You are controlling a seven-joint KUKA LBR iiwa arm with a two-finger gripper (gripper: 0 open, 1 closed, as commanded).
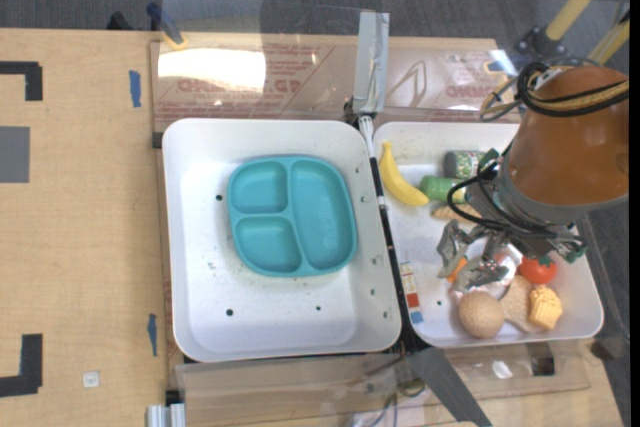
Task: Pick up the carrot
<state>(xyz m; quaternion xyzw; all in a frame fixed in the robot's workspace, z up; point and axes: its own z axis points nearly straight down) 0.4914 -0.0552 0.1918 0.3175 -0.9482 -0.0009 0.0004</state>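
The bench [70, 215] is a pale wooden board with black tape marks along its left side, and it bears two shallow white bins side by side with clear plastic panels standing behind them. The left bin [195, 315] holds a teal plate [293, 214] with three compartments, lying flat near its middle. The right bin [425, 325] holds the toy food. Over that right bin hangs the arm's orange band [575, 140], wrapped with black cables, and below it the gripper [477, 263] points down into the bin among the items. Something small and orange, apparently the carrot [459, 266], shows right at the metal fingers, but whether they are apart, together or clamped on it cannot be told. A yellow banana [397, 180] lies close to the bin's left wall, with a green vegetable [438, 186] touching its lower end and a dark green can [463, 161] just behind. Near the front of the bin sit a tan round ball-like piece [480, 314], a red tomato [539, 269] to its upper right and a yellow-orange piece [545, 307] beside it.
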